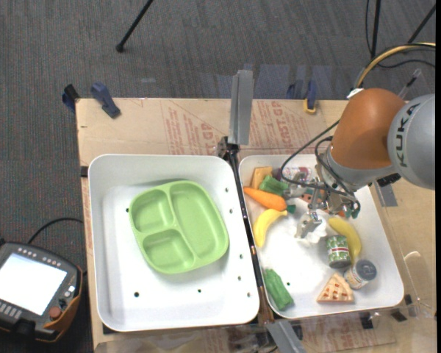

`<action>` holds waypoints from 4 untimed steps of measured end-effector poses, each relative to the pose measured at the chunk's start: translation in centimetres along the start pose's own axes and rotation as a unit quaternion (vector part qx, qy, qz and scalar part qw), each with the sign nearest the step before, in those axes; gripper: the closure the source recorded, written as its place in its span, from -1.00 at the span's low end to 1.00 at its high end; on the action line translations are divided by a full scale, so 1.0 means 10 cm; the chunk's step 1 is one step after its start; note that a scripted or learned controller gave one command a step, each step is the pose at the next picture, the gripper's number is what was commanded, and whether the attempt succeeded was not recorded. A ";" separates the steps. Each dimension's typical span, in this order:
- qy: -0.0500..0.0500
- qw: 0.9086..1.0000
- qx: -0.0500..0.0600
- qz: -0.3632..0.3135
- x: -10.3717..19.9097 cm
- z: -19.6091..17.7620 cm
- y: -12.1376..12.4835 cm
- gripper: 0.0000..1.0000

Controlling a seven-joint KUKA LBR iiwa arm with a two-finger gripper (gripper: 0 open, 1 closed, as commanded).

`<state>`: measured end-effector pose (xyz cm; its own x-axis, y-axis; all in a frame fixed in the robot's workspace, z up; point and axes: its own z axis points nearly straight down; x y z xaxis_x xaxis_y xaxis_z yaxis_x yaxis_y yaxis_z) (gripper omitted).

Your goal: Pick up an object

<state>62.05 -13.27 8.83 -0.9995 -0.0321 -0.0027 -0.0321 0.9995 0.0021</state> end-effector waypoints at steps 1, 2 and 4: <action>0.001 0.999 0.000 -0.033 -0.03 0.00 0.31 -1.00; 0.011 1.000 0.002 0.015 -0.21 0.02 0.47 -1.00; -0.004 0.998 0.001 0.069 0.07 -0.14 0.46 1.00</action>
<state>61.25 -8.66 10.24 -0.9943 0.1062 -0.0095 0.1062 0.9943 0.0002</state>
